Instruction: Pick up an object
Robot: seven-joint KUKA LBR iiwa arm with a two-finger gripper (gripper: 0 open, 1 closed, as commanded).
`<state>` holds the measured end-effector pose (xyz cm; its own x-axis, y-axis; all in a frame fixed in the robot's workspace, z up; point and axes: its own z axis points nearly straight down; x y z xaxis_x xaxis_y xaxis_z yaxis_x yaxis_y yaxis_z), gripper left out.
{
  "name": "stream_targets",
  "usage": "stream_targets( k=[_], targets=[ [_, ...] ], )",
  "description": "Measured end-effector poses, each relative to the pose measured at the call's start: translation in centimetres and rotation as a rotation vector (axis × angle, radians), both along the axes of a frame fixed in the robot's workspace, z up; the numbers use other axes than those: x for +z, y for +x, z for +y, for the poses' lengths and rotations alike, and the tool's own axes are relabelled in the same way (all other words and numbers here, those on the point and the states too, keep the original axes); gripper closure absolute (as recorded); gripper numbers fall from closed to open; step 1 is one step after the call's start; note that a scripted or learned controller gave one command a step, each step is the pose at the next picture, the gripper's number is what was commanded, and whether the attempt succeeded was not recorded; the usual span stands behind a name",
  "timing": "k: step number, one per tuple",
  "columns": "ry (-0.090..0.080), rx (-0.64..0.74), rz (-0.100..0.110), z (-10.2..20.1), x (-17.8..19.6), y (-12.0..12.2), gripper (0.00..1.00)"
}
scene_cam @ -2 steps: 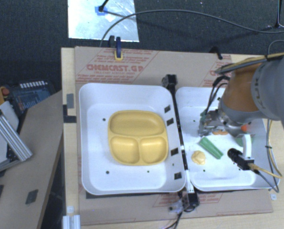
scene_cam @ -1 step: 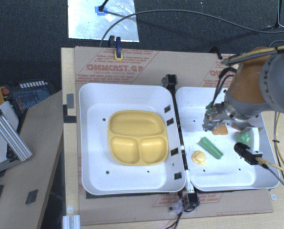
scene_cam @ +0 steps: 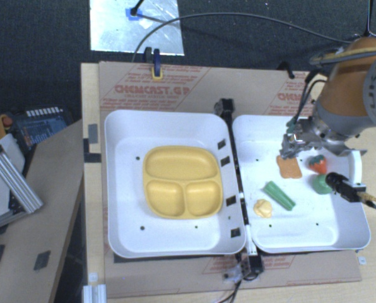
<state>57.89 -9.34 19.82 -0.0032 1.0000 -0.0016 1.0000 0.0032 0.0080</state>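
- The worktop [scene_cam: 93, 188] carries two shallow white bins side by side, the left bin [scene_cam: 122, 137] and the right bin [scene_cam: 352, 232], meeting along a dark clipped seam at the centre
- In the left bin a yellow divided tray [scene_cam: 180, 180] lies in the middle, with bare white floor between it and every wall
- The grey arm [scene_cam: 349, 100] reaches in from the right over the right bin's far right part; the claw [scene_cam: 291, 148] hangs just above an orange flat piece [scene_cam: 289, 168]
- Whether the claw is released or clenched cannot be told, and nothing can be seen gripped in it
- The orange piece lies in the upper middle of the right bin, away from the walls, with open floor to its left toward the seam
- A red and green piece [scene_cam: 318, 165] and a round green piece [scene_cam: 320, 184] sit close together just to its right, near the right wall
- A green stick [scene_cam: 279, 195] lies slanted below the orange piece, and a small yellow piece [scene_cam: 262, 208] sits just beside the stick's lower left
- The near strip of the right bin's floor is bare
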Motion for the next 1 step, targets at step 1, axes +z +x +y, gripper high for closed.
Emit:
stream_targets(
  k=[1],
  targets=[
    [0.001,0.002,0.003,-0.03,3.26,0.14,1.00]
  ],
)
